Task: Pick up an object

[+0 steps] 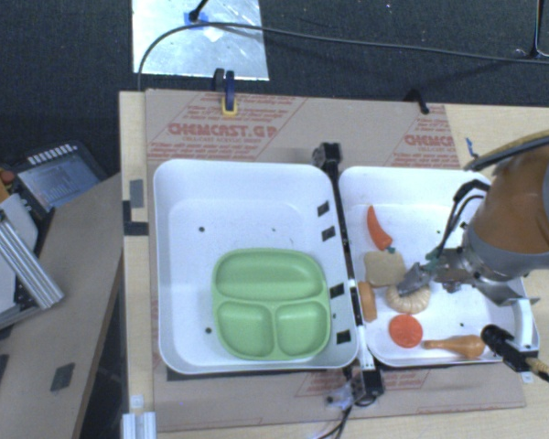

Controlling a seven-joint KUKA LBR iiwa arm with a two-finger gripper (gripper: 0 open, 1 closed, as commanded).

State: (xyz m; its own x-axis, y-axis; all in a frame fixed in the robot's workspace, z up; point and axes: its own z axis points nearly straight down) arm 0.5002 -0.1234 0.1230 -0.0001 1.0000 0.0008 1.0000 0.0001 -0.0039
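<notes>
The arm [522, 213] reaches in from the right, over the right bin [421, 183]; orange band visible above the wrist. The gripper [412, 284] is low in that bin, its tip directly over a pale ring-shaped item [410, 301], possibly a toy shrimp or doughnut piece. Contact between them cannot be told, and how far the gripper is open cannot be told either: the end is dark and blurred against the bin floor. Nothing is clearly seen in its grasp.

Right bin contents:
- orange carrot-like piece [379, 229], tilted, toward the far left part of the bin
- tan flat square [383, 268], just left of the gripper, touching or just beside the pale ring
- small orange-brown piece [367, 301] lying along the left wall
- red disc [405, 331], near the front, just below the pale ring
- tan drumstick-shaped item [456, 345] lying along the front wall, right of the red disc

Left bin [192, 190]: one green divided plate [270, 302] with three compartments, sitting in the front right part, flat.

Both bins sit side by side on a cardboard sheet [284, 128] on the desk [128, 144]. A yellow clamp [228, 97] grips the far edge of the sheet.
</notes>
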